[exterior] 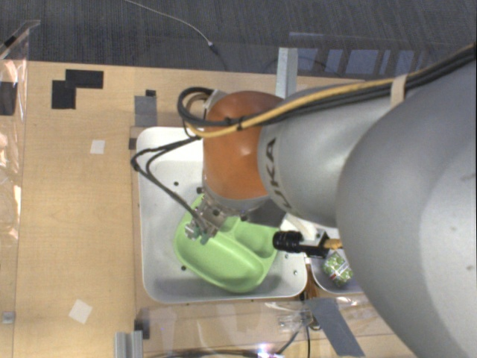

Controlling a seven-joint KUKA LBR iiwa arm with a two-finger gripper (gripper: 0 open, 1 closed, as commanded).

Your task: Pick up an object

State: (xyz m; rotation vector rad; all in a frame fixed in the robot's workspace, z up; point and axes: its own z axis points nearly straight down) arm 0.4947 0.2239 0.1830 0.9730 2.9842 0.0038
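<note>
1. Fingers – can't tell if mine are spread or pinched; the wrist hides the tips of my gripper [200, 231].
2. Task thing: green bowl-like object [223, 256], lying in the left bin [153, 222], toward its near edge.
3. I sit low over its rim – likely because an edge grip suits a hollow shape.
4. Small greenish item [339, 268] lies in the neighbouring bin.
</note>
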